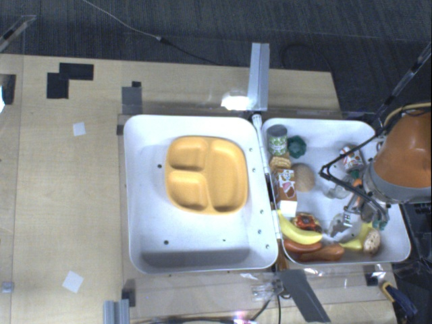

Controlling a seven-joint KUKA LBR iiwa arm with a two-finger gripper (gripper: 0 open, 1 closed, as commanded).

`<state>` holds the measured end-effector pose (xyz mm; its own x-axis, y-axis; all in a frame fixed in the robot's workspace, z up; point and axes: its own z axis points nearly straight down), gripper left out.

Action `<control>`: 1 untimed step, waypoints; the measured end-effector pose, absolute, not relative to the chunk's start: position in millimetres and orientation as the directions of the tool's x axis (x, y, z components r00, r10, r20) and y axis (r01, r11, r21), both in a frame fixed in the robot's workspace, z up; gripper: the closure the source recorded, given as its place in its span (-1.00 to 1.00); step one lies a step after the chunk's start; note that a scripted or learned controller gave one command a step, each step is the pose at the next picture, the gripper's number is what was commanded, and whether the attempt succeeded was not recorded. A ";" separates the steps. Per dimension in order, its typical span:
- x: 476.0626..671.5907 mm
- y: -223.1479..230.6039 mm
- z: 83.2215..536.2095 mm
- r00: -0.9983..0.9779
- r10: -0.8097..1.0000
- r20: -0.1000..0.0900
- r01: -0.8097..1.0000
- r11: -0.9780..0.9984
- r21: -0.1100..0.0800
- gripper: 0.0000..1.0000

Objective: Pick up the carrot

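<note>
Well, I am looking down on a pale wooden bench (61, 201) that is carrying two white bins side by side, with dark carpet (202, 12) showing beyond its far edge and a thin cable (101, 9) trailing across it. Black tape patches (67, 78) and small paper squares (79, 129) are sitting on the wood to the left, and a metal post (259, 76) is standing at the far end of the seam between the bins.

The left bin (135, 201) is holding a yellow divided tray (206, 174). The right bin (324, 130) is holding the toy food. What I am taking for the carrot (314, 252), a long orange-brown piece, is lying along the near wall, just under the banana (297, 229).

The gripper (345, 223) is hanging low just right of the banana; I cannot tell whether it is wide or narrow.
</note>
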<state>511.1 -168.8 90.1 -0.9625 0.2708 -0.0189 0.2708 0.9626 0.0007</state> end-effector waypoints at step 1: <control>511.1 -168.8 90.1 -0.963 0.270 -0.019 0.270 0.963 0.001 -1.00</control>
